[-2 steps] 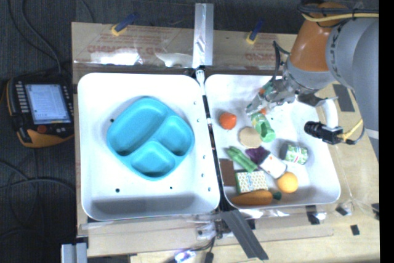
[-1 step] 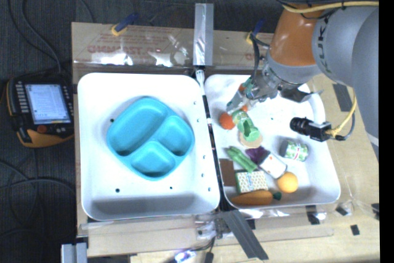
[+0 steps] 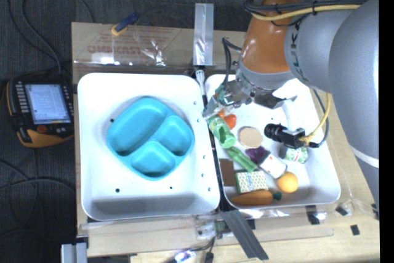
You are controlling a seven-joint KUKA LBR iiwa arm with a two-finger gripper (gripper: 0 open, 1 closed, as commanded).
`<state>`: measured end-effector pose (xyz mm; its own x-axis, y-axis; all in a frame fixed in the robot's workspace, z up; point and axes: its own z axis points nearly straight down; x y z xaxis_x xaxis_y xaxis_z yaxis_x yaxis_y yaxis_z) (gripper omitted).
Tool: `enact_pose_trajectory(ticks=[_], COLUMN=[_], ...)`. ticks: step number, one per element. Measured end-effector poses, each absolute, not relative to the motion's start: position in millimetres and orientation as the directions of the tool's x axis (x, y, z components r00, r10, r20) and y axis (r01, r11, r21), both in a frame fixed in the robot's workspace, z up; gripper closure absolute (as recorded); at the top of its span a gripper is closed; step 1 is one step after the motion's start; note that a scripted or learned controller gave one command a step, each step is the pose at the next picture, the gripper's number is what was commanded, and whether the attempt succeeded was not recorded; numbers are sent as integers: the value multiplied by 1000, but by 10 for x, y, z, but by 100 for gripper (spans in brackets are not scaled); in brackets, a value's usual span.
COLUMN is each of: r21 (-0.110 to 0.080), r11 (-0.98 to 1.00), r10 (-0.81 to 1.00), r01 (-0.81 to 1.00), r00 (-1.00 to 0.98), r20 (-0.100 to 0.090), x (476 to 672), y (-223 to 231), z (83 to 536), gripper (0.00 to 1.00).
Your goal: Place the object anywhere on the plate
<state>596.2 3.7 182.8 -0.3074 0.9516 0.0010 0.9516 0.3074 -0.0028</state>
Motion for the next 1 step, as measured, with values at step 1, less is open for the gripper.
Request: enact_pose_trajectory(ticks=[1], r21=[-2], r11=[307], r10=[952], r01=[952], r00=[-307], r20=[1], x=[5962], y=[35], z=[1830], gripper=[0])
